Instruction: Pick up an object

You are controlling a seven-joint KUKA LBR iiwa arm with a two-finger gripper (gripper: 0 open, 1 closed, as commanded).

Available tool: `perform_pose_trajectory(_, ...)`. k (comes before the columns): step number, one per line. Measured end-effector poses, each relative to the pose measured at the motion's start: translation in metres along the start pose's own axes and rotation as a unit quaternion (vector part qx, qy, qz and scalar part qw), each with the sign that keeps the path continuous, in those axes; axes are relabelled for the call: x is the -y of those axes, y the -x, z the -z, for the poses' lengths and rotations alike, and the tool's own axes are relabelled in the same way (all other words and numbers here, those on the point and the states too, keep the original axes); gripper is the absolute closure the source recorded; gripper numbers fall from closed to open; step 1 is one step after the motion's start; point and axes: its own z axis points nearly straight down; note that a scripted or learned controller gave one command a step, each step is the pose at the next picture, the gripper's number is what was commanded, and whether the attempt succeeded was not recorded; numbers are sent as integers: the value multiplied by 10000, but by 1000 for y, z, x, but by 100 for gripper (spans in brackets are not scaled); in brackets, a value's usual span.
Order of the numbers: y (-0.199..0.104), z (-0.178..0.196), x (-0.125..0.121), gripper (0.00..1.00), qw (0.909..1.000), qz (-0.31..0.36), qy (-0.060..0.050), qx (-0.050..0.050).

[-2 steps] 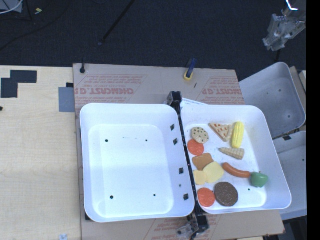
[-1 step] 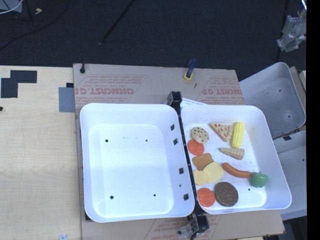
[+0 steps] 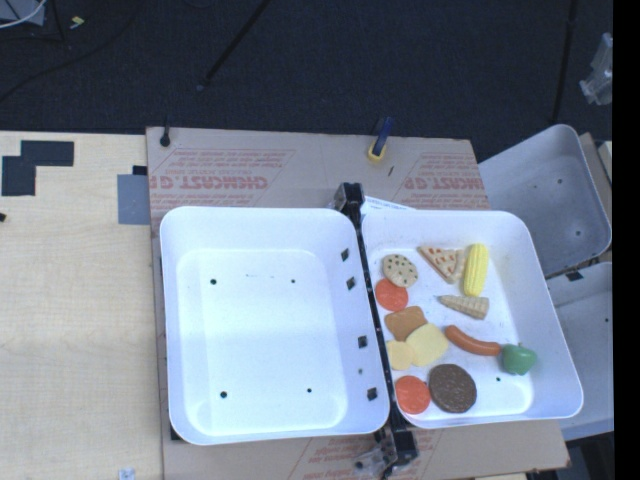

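Dark carpet (image 3: 300,48) fills the far part of the room, and a few thin cables lie across it. Nearer, on the left, is a light wooden bench top (image 3: 70,318) with some dark squares stuck on it. A flat sheet of brown cardboard (image 3: 260,173) with red print lies on the bench, and both bins sit on it. A small blue and yellow clip (image 3: 379,140) stands at the far edge of the cardboard. On the right, a grey metal plate (image 3: 550,188) lies beside the bins.

2 white bins sit side by side, touching in the middle. Black clips (image 3: 349,198) join them along that line. The left bin (image 3: 180,268) has a few small dark dots on its floor.

The right bin (image 3: 530,258) holds the toy food to pick from. At the far end lie a spotty cookie (image 3: 399,269), a pizza slice (image 3: 440,260) and a yellow corn cob (image 3: 476,268). A pale wedge (image 3: 465,306) lies just under the corn. A red disc (image 3: 391,294) sits near the cookie, by the middle wall. Below it are a brown toast (image 3: 405,321) and yellow pieces (image 3: 427,345), touching each other. An orange sausage (image 3: 472,341) points at a green lump (image 3: 518,359). At the near end, an orange disc (image 3: 412,395) lies just beside a round brown patty (image 3: 452,388).

I cannot tell if the gripper is open or closed.
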Motion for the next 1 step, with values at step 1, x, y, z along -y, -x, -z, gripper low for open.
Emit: perform_pose_trajectory(1,36,0,0,100,10000,6,2,-1)
